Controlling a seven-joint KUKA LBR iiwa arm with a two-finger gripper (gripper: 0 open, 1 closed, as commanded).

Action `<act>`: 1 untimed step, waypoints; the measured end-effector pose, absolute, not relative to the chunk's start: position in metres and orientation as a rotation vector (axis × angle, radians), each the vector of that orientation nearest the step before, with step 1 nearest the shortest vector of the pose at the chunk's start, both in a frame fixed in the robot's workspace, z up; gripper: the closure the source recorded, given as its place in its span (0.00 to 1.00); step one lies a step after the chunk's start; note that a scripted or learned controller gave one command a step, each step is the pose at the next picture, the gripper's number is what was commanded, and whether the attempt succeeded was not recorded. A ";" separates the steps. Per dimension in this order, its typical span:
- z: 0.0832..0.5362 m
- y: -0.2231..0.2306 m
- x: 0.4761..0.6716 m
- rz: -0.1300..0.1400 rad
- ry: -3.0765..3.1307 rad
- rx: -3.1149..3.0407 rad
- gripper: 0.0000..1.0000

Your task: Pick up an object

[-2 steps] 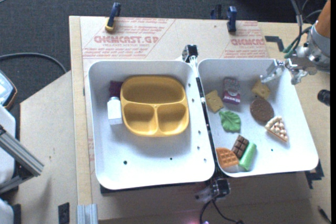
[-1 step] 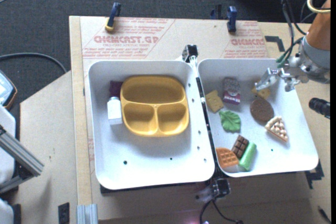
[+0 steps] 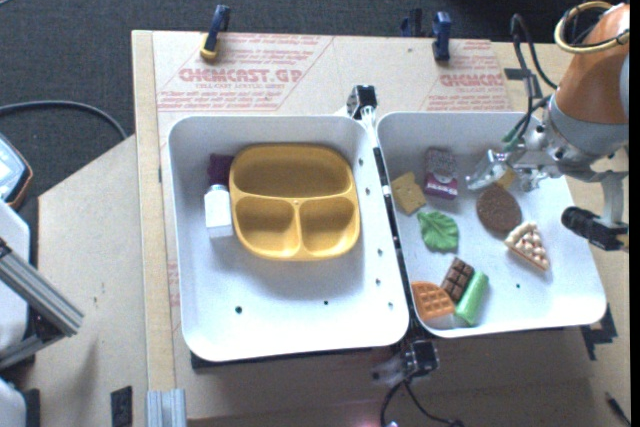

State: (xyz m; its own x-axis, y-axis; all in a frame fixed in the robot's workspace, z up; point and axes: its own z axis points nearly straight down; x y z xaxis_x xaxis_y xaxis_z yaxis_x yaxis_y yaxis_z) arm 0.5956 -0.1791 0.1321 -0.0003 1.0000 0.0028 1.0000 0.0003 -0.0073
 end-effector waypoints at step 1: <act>0.084 -0.179 0.597 0.000 -2.224 -2.221 0.00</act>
